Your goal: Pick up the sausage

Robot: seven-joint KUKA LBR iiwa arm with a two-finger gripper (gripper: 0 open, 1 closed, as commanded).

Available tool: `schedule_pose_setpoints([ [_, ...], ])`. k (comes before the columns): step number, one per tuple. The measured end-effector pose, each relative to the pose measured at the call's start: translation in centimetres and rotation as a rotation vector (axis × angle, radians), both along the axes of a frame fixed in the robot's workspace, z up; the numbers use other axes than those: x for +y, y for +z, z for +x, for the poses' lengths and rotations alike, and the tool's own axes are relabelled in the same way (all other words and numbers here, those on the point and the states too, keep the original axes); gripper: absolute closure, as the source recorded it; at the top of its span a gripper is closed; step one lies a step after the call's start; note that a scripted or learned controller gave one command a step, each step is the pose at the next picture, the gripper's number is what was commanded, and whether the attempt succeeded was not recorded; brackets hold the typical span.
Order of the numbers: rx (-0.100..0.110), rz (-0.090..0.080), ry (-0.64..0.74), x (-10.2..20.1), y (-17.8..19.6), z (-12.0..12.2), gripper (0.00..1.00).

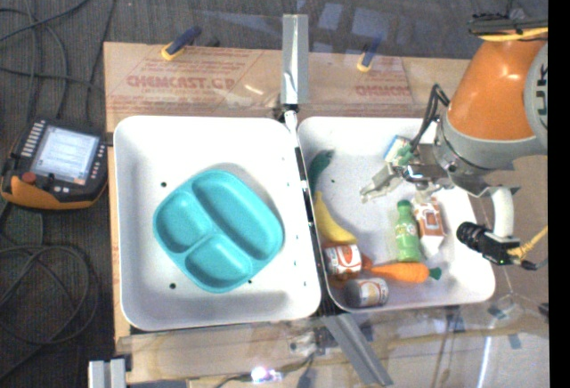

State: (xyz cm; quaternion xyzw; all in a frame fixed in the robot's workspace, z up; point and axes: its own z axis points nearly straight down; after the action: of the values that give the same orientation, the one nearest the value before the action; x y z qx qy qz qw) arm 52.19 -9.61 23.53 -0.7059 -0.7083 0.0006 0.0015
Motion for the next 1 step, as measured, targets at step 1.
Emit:
schedule_pose_setpoints([
  [1, 0.000, -0.002, -0.135, -4.79, 1.92, 5.69, 0.00],
])
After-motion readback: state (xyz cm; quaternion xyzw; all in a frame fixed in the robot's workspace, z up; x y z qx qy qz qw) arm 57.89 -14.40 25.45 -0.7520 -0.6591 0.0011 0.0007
